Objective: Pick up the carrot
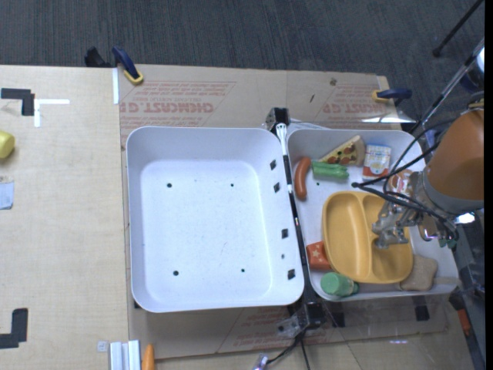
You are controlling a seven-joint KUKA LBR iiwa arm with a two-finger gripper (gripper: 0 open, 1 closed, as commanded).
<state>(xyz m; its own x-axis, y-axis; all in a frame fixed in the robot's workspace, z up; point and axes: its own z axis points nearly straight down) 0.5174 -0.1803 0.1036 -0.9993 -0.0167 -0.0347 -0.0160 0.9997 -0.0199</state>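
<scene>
Two white bins sit side by side on the tabletop, and you're looking down on both from the overhead camera. Your carrot, by my read, is the orange-red stick lying along the left wall of the right bin, just beside the divider, with a green piece touching its upper end and a pizza slice just beyond. It rests flat in the bin, not lifted at all.

Now look at the hand: it hangs low over the yellow bowl, toward the bowl's right side, well apart from the carrot. Nothing shows between its fingers, but whether they're spread or pressed together, you can't tell from this angle; the metal blurs together.

So the pick has not begun, as far as this shows. Everything is left: cross the bowl to the bin's left wall, come down over the carrot, close, lift. The left bin plays no part.
</scene>
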